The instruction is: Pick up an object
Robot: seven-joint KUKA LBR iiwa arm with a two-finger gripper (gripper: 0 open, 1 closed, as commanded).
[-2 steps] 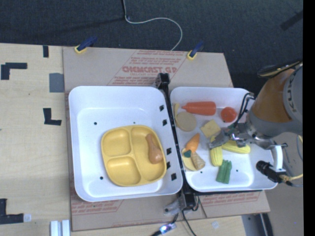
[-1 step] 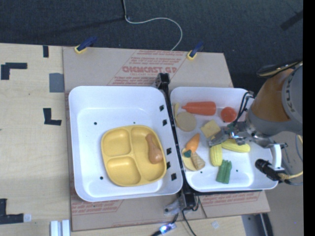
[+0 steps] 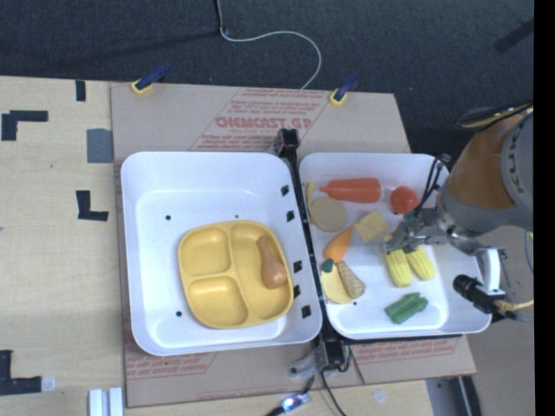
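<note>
Camera view: gripper [image 3: 406, 237] low in right bin [image 3: 434, 321], fingers down at top ends of two corn cobs [image 3: 409, 264]; grip state cannot be told. Beside corn: cheese [image 3: 373, 225], carrot [image 3: 340, 244], green bean [image 3: 405, 307]. Left bin holds yellow tray [image 3: 212, 276] with sausage [image 3: 271, 261].

1. Setting: robotics lab test bench, not a home or a kitchen.
2. Bench [image 3: 52, 258] top is pale wood with black tape marks along its left edge.
3. Printed cardboard sheet [image 3: 251, 124] clamped at the bench's far edge by two blue-and-yellow clips [image 3: 149, 78].
4. Loose white cable [image 3: 277, 37] trails over dark carpet [image 3: 87, 16] beyond the far edge.
5. Industrial arm [image 3: 490, 180] at the right edge.
</note>
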